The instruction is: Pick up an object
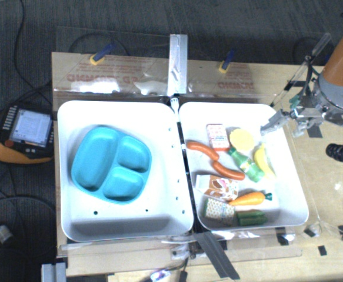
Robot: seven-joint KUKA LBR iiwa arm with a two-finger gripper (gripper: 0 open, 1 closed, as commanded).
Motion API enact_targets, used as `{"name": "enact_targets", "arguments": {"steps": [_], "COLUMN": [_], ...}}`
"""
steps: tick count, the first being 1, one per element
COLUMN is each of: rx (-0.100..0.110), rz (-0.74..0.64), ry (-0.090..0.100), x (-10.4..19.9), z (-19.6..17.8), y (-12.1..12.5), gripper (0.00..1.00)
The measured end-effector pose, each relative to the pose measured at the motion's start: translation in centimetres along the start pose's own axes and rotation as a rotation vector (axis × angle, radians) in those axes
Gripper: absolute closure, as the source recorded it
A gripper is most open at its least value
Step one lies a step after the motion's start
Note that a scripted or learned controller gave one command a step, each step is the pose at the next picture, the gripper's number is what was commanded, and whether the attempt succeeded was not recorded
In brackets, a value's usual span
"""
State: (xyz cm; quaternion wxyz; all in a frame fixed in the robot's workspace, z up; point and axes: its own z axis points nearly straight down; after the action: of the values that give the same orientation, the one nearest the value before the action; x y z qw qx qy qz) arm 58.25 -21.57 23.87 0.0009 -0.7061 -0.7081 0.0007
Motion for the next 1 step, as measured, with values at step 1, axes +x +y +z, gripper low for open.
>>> {"name": "enact_targets", "arguments": {"steps": [1], "rx": [0.005], "rz": [0.044], "ry": [0.01], "x": [0.08], "z": [13.46], "y": [0.91], "gripper": [0.0]}}
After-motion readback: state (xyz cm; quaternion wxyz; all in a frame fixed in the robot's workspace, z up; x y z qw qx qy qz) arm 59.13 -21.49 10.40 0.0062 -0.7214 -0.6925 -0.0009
